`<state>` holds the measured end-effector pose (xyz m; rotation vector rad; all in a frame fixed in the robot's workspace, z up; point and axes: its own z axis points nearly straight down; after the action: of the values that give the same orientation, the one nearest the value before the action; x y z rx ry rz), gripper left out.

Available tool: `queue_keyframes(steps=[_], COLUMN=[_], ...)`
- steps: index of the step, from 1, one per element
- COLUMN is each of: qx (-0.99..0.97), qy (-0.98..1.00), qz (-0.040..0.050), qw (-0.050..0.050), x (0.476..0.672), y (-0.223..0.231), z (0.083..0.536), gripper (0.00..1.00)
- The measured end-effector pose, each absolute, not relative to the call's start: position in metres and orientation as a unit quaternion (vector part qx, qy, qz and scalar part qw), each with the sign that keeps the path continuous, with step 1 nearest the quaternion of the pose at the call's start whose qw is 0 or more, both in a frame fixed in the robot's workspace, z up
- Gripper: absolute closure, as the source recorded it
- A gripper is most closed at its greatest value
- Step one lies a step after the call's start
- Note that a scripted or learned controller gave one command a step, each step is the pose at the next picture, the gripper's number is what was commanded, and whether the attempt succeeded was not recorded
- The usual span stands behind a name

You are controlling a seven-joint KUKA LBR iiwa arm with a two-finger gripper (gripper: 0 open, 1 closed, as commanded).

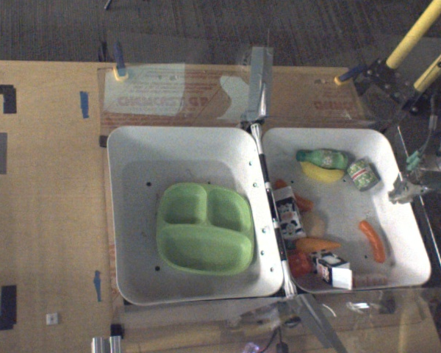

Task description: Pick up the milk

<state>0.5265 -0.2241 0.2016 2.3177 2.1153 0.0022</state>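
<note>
The milk (287,213) is a small carton with black and white print. It lies on its side against the left wall of the right bin (397,153), close to the divider between the bins. A second small white carton with a dark top (334,270) stands near the bin's front edge. My gripper (404,188) is a blurred grey shape over the right rim of the right bin, far to the right of the milk and touching none of the items.
The right bin also holds a green bottle (322,157), a banana (322,172), a green can (361,173), a carrot (317,244), a sausage (373,240) and a red piece (300,264). A green divided plate (204,228) lies in the left bin (132,160). Yellow poles (419,28) stand at back right.
</note>
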Motion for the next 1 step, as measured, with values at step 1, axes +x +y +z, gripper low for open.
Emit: queue_keyframes(steps=[1], qx=[0.71], qy=[0.705], qz=[0.0], qw=[-0.001], x=[0.5131], y=[-0.2205], z=[0.1966], gripper=[1.0])
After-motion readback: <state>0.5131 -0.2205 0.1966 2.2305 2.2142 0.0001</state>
